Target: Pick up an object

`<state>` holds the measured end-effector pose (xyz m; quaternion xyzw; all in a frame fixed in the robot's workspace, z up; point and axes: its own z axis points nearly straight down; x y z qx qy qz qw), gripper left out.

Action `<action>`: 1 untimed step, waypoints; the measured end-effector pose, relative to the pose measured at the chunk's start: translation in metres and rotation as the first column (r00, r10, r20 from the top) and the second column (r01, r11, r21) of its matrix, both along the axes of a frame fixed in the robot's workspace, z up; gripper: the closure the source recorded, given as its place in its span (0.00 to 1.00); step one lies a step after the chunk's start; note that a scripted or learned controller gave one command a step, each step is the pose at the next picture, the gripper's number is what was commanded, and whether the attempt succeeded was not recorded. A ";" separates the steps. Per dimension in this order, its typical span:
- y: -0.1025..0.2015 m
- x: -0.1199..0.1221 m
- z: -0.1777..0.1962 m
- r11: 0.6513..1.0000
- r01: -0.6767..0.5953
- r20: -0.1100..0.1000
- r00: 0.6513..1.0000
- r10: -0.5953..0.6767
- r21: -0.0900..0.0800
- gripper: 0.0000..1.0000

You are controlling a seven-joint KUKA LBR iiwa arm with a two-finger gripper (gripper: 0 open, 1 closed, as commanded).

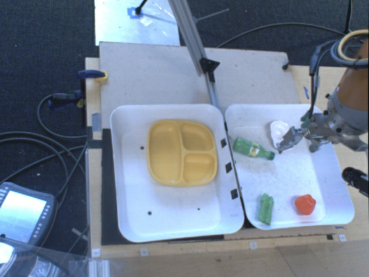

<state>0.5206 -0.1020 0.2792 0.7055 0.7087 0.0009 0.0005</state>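
Over the right bin (340,180), the gripper (290,138) hangs low near the bin's upper middle, its metal fingertips pointing toward the view's left. Whether those fingers are spread or closed cannot be told from this angle, and nothing can be seen between them. The grey arm (351,105), with its orange band, reaches in from the right edge, cables looping above it.

Just beside the fingertips, up and to their left, lies a small white object (278,130), crumpled or cup-like; it looks very close to the fingertips, though contact cannot be judged. A green bottle (252,149) lies on its side to the left of the gripper, near the bin's left wall, its neck pointing right toward the fingertips. Lower in the same bin, a green block-shaped item (265,208) sits near the front, and a red-orange object (305,204) rests to its right, well apart from the gripper.

The left bin (130,212) holds a yellow divided plate (182,153), lying flat near its centre with three compartments facing up.

A slanted metal pole (184,22) crosses the top of the view and ends at a black clamp (209,66) behind the bins
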 end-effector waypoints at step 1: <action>0.000 0.000 0.000 1.000 0.002 0.001 1.000 -0.002 0.000 0.00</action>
